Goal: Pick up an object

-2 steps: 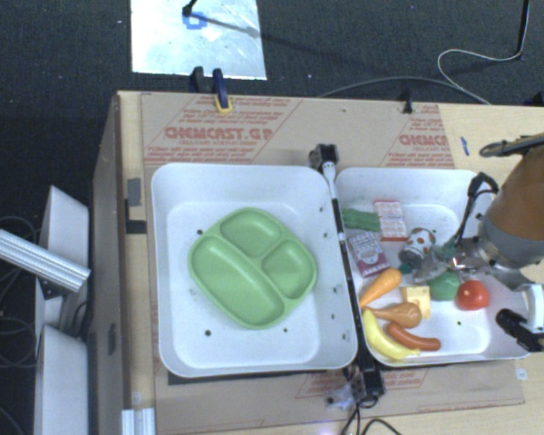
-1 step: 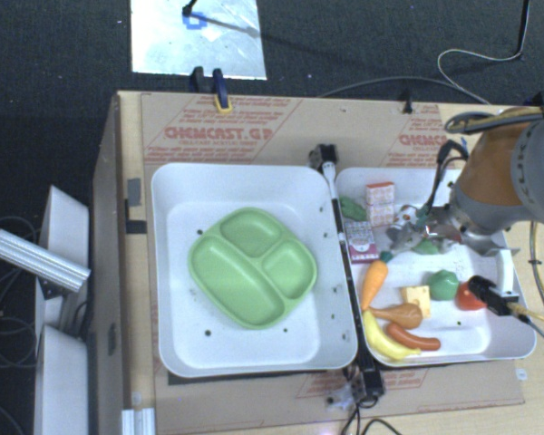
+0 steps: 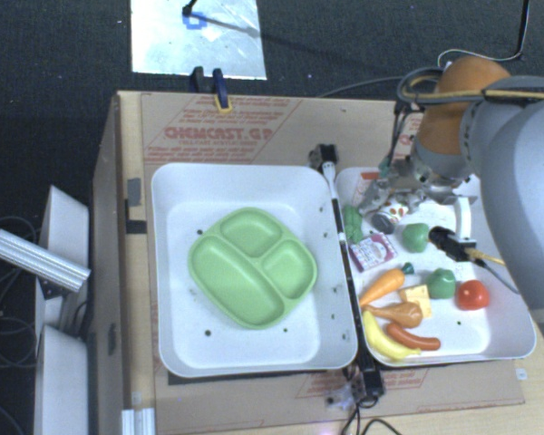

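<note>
Approach step: claw (image 3: 387,208) low in right bin (image 3: 512,338) by green ball (image 3: 416,236), grip state can't tell; next needs a lift to confirm

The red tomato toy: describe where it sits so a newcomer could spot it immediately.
Start at the right-hand shallow white bin, the one crowded with toy food. Look along its right side, below the arm: the small round red tomato toy lies there, beside a green pepper-like toy. It is the one round red piece in the bin.

A robotics lab: bench (image 3: 254,125) on dark carpet (image 3: 54,43), loose cables (image 3: 526,16), toy food (image 3: 399,315) in white bins (image 3: 245,356).
</note>
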Robot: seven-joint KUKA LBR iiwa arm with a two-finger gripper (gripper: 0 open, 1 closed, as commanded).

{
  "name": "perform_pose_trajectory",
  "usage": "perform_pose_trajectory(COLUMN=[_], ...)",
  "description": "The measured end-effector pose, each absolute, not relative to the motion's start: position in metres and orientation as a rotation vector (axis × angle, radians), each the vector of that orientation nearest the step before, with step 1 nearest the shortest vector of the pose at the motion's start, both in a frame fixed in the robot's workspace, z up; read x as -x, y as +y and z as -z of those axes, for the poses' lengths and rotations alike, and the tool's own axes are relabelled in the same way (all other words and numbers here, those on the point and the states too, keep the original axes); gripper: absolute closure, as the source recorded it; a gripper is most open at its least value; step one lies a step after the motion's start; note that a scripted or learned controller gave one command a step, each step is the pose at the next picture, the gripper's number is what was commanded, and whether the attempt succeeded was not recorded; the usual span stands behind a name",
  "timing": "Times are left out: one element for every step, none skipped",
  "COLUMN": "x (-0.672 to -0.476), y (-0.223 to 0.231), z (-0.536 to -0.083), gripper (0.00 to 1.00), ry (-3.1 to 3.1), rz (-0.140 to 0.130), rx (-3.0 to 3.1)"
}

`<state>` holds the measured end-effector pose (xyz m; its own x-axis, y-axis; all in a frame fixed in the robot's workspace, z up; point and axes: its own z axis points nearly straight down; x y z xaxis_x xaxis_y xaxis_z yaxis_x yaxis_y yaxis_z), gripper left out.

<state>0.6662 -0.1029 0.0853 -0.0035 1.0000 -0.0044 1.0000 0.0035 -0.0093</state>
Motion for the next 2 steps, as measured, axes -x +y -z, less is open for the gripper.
perform_pose_trajectory(x=[-0.667,-0.598], y=[-0.104,-0.056], z=[-0.097,-0.186], gripper=[1.00,1.00], ry=[-2.229,-2.229], rz=[-0.016,0.004], rx=[2.213,2.218])
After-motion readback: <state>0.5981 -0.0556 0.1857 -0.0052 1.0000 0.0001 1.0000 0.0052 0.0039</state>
